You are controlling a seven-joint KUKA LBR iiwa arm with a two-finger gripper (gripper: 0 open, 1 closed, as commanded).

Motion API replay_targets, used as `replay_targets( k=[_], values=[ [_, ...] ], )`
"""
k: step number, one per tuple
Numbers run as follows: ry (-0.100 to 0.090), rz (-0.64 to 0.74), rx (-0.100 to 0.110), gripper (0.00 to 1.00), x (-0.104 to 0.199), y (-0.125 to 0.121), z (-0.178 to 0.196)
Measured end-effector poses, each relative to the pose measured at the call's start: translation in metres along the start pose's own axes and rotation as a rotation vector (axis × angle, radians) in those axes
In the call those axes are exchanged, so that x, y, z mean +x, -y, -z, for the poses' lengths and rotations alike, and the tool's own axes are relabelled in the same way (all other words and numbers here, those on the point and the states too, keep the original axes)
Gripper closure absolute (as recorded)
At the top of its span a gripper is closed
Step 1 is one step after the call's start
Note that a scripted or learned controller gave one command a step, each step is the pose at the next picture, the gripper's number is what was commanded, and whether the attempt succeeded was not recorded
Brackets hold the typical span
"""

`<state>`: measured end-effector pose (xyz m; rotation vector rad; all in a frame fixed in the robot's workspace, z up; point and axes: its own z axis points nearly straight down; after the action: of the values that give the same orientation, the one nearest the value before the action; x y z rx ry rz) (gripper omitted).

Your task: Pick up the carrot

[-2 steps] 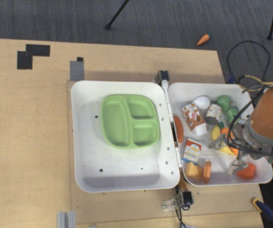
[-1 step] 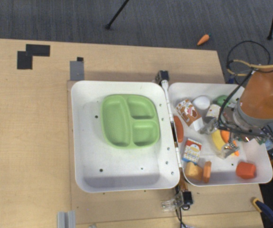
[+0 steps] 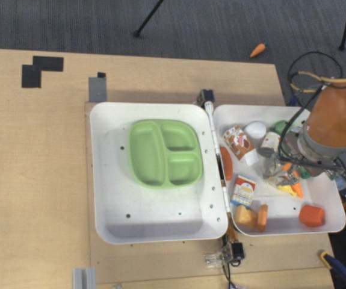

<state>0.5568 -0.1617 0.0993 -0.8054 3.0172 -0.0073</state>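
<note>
hand (image 3: 283, 172) low in right bin (image 3: 335, 221), over clutter to reach carrot (image 3: 262, 217) | grip state: cannot tell | carrot lies near bin's front wall, untouched

No lettering, brand, number or sign can be read anywhere. Two small printed packets in the right bin (image 3: 335, 218), one red and white (image 3: 237, 142) and one with red and green print (image 3: 243, 191), bear marks too small and blurred to make out.
</note>
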Motion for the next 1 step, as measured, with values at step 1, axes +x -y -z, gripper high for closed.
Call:
replay_targets(
  k=[1],
  values=[
    [-0.012,-0.53,-0.003,1.0,-0.0069,-0.0567,0.0887]
  ],
)
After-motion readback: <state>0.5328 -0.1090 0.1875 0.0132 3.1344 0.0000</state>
